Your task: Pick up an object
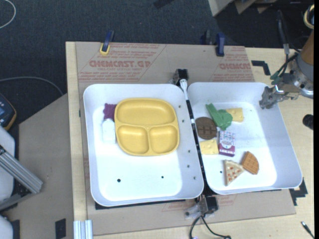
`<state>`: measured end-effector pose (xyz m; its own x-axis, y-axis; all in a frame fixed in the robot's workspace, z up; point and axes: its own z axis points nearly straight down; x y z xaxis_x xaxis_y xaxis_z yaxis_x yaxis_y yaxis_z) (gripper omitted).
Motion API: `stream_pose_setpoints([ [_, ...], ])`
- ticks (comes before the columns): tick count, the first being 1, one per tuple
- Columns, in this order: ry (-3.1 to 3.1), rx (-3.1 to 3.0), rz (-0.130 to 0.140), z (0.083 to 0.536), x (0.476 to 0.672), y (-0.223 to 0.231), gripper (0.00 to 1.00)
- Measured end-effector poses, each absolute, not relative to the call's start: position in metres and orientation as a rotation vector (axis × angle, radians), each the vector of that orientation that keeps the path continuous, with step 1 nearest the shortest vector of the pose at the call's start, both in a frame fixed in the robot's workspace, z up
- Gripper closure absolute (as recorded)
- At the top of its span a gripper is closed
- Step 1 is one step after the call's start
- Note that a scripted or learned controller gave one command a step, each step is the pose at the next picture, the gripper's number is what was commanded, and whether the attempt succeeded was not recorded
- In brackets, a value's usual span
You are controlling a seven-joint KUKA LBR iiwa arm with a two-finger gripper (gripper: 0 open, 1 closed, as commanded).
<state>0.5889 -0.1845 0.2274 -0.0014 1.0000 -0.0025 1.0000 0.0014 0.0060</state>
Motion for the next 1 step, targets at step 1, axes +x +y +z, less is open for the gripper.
stream_pose_setpoints([
  [1,2.230,2.217,0.002,0.2362,0.5781,-0.1314,1.00],
])
